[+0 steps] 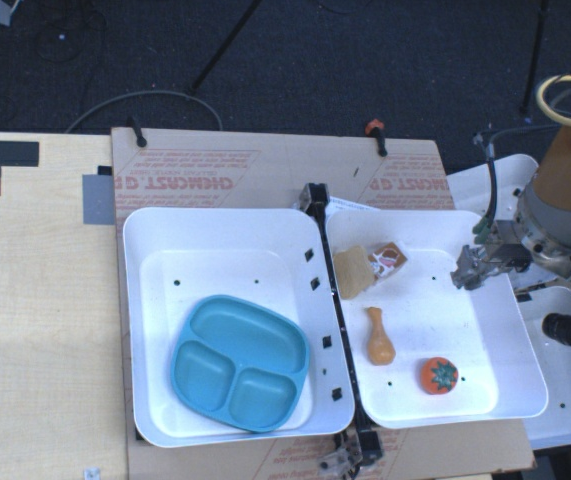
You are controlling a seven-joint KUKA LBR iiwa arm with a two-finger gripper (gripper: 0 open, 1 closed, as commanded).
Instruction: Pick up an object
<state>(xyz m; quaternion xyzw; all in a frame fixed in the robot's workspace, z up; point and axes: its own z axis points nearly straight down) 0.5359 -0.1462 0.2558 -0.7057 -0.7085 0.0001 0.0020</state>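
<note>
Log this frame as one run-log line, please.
stage: approach | claw: over right bin's right side, holding nothing | right bin: tomato toy, orange gourd, brown packet | left bin: blue divided plate

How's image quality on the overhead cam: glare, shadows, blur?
Camera view: lighting even, shadows soft; the white bins run bright but keep their edges, no hard glare on the blue tray. Overall slightly soft; the gripper reads as a dark, low-detail cluster. The tomato toy and orange gourd toy stay distinct. The floor above the bench is dark.
</note>
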